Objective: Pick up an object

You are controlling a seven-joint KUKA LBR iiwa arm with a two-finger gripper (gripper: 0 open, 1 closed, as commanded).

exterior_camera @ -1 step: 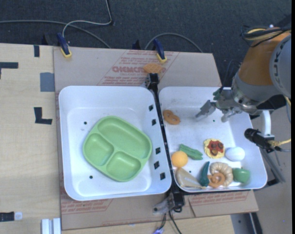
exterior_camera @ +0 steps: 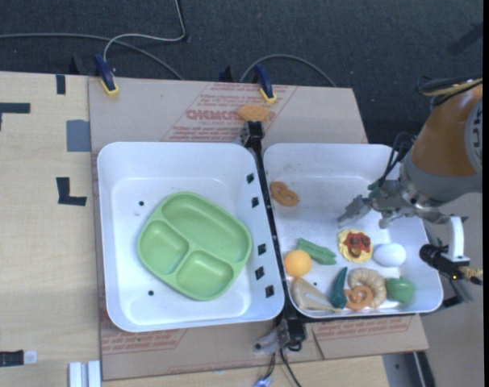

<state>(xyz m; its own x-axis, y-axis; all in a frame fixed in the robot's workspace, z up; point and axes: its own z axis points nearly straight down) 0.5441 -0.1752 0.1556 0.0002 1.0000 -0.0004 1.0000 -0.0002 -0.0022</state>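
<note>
Cardboard bench (exterior_camera: 212,111), two bins; pincer (exterior_camera: 372,210) over rt bin (exterior_camera: 325,161), prob spread wide, holding nothing

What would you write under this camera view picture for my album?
Gripper hovers over toy foods in the right bin; green tray beside.

The arm (exterior_camera: 450,139) comes in from the right of the camera view — a bulky grey body with a broad orange band above the wrist, seen from above and partly cut off by the frame edge. Below the band the wrist narrows to a darker grey section, angled down and to the left. The hand (exterior_camera: 365,210) sits at its low end, two slim fingers (exterior_camera: 352,210) spread apart in a shallow fork — one pointing left, the other lower and nearer the wrist, nothing between them.
</note>
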